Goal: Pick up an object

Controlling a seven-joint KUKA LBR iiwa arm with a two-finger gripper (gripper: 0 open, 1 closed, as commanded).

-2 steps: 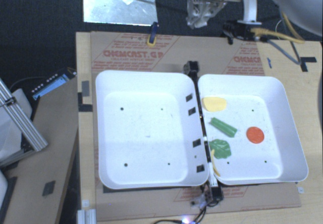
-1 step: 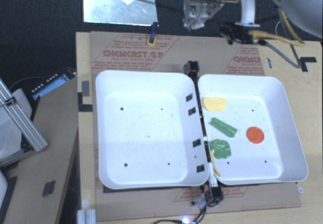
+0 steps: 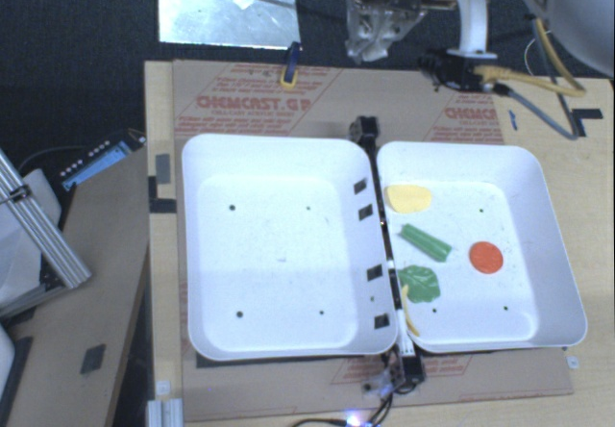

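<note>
Camera view: gripper [image 3: 377, 38], grip state unclear, hangs beyond bins; flat round orange-red disc [image 3: 486, 258] lies in right bin [image 3: 548, 223].

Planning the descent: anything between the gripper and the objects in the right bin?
Nothing visible. The gripper hangs above the bench beyond the bins; the flat orange disc lies apart from other pieces in the right white bin.

The brown board [image 3: 250, 98] under the bins has red letters that read "CHEMCAST GP". The same red words show again near its right side, partly hidden. Other small print is too blurry to read.
</note>
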